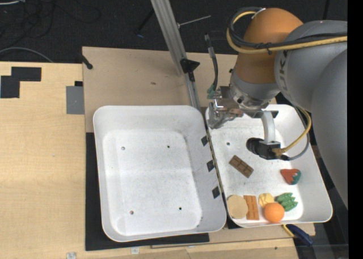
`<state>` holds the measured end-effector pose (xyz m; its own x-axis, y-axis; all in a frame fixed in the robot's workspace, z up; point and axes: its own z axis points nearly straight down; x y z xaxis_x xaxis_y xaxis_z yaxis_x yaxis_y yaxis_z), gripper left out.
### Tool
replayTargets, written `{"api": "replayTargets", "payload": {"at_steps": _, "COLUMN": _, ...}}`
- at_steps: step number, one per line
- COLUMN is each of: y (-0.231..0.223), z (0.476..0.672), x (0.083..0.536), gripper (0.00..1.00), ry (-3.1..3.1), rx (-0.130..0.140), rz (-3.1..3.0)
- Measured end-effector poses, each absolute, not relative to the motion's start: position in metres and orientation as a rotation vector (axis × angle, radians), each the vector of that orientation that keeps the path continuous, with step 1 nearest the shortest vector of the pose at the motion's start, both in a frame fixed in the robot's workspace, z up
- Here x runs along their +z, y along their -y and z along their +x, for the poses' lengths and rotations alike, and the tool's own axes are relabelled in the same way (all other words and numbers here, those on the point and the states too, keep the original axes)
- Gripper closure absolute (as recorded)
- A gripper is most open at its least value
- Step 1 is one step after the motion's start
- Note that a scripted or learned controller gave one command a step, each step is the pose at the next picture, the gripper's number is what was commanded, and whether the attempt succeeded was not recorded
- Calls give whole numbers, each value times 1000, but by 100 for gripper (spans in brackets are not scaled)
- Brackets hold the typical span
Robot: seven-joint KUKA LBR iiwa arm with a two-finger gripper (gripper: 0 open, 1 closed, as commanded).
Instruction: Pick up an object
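Observation:
The right white bin (317, 209) holds several small toy foods. A brown chocolate bar (241, 166) lies near its middle and a red strawberry (290, 176) sits to the right. Along the front edge sit a pale round cracker (237, 207), a tan wafer (251, 207), a yellow piece (265, 199), an orange (274, 212) and a green vegetable (286, 200). My gripper (218, 113) hangs low over the bin's far left corner, beside the wall between the bins. It is well apart from the chocolate bar. Nothing shows in its grasp.
The left white bin (108, 139) stands alongside, sharing a wall with black clips (210, 165). A slanted aluminium rail (170, 31) rises behind the gripper. The grey arm and orange band (266, 31) overhang the right bin's back. A black cabled part (262, 148) hangs near the chocolate bar.

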<state>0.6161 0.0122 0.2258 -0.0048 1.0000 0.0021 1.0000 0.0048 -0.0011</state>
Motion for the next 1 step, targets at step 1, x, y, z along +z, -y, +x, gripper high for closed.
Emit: {"api": "replayTargets", "payload": {"at_steps": 1, "y": -69, "z": 638, "x": 222, "gripper": 100, "ry": 2225, "rx": -1, "rz": -2215}}
